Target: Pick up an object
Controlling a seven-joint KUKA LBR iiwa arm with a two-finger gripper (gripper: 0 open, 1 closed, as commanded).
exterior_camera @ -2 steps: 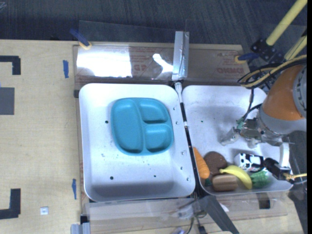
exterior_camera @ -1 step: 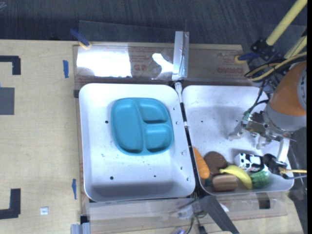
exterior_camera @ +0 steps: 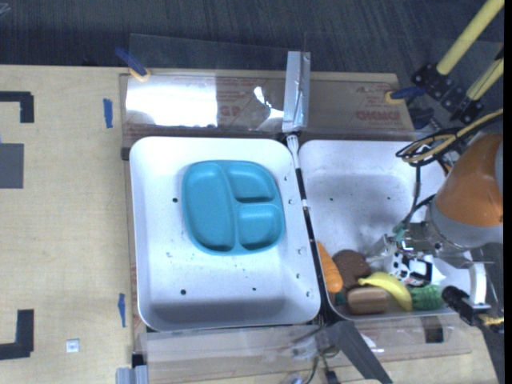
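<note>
The right bin (exterior_camera: 352, 174) holds a heap of toy food along its near edge: an orange carrot (exterior_camera: 328, 269), a dark brown round piece (exterior_camera: 349, 262), a yellow banana (exterior_camera: 387, 286), a brown sausage-like piece (exterior_camera: 367, 298) and a green piece (exterior_camera: 428, 295). My gripper (exterior_camera: 406, 256) hangs low over the right end of this heap, just above the banana and the green piece. The wrist and cables hide its fingers. Nothing shows between them.
The left bin (exterior_camera: 160, 270) holds a blue divided plate (exterior_camera: 234, 206) near its middle. A clear plastic wall (exterior_camera: 208, 94) with a metal post (exterior_camera: 295, 90) stands behind both bins. Yellow struts (exterior_camera: 472, 26) cross the top right corner.
</note>
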